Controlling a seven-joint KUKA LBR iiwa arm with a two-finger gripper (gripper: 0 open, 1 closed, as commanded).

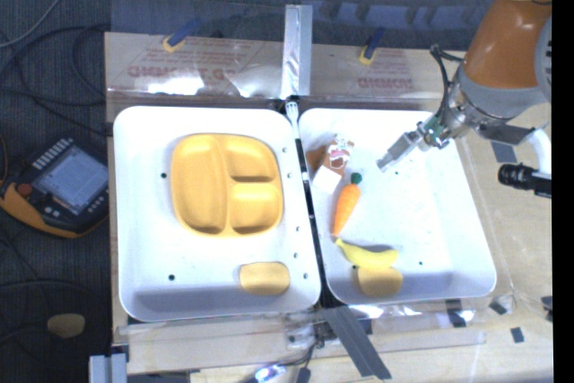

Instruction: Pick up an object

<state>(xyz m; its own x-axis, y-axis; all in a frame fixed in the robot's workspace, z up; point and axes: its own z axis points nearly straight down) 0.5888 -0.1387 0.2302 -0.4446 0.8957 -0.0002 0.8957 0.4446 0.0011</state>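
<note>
The left bin (pixel 134 220) is holding a glossy yellow divided tray (pixel 226 184) and, lower down, a small rounded tan block (pixel 265 277). The right bin (pixel 448 229) is carrying a tapered orange carrot (pixel 345 205) near its left wall, a curved banana (pixel 366 254) below it, a tan lump (pixel 380 282), and a small red-and-white item (pixel 338 155). The tool (pixel 393 156) is hovering right of the carrot; whether it is clenched, I cannot tell.

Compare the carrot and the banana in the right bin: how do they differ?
The carrot is orange with a green top; the banana is yellow. The carrot lies nearly lengthwise up the bin, tilted; the banana lies crosswise below it. The carrot is straight and tapered; the banana curves. Both lie near the right bin's left side.
</note>
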